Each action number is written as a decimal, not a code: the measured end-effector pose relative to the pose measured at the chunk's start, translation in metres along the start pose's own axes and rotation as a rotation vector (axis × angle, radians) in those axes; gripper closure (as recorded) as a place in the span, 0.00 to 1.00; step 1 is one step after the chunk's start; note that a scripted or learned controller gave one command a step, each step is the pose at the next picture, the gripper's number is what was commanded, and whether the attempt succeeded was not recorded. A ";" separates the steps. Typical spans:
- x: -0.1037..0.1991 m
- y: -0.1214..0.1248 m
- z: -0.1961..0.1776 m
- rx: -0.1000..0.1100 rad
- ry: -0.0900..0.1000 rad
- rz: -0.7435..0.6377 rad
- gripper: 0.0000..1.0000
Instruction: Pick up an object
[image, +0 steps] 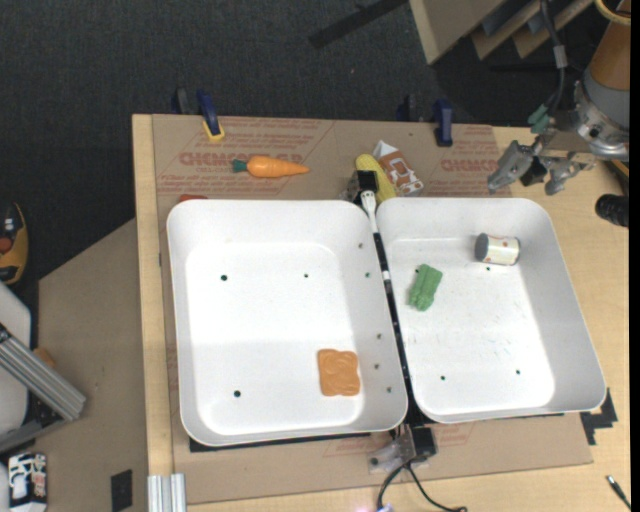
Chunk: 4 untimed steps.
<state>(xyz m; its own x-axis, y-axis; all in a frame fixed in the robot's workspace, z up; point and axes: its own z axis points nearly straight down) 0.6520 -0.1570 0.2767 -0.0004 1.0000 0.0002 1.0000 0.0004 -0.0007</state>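
My gripper (531, 174) hangs above the bench just beyond the far right corner of the right bin (570, 300). Its fingers stand open with nothing between them. In the right bin a small white cylinder with a grey end (497, 249) lies near the far side, below and left of the gripper. A green ridged block (424, 287) lies toward that bin's left wall. An orange waffle-like square (339, 372) rests in the left bin (200, 330), near its front right.
Behind the bins on the cardboard lie a toy carrot (272, 167), a yellow and black object (369, 181) and a small printed packet (401, 173). Blue clamps (210, 116) hold the board's far edge. Cables run at the front edge (405, 455).
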 end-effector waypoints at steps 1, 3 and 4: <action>0.000 0.001 -0.011 -0.004 -0.001 -0.001 1.00; 0.054 0.014 -0.268 -0.019 -0.004 -0.003 1.00; -0.023 -0.025 -0.259 0.000 -0.003 0.008 1.00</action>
<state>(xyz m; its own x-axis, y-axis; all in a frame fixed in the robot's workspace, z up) 0.6270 -0.1796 0.5362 0.0078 1.0000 -0.0027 1.0000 -0.0078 -0.0007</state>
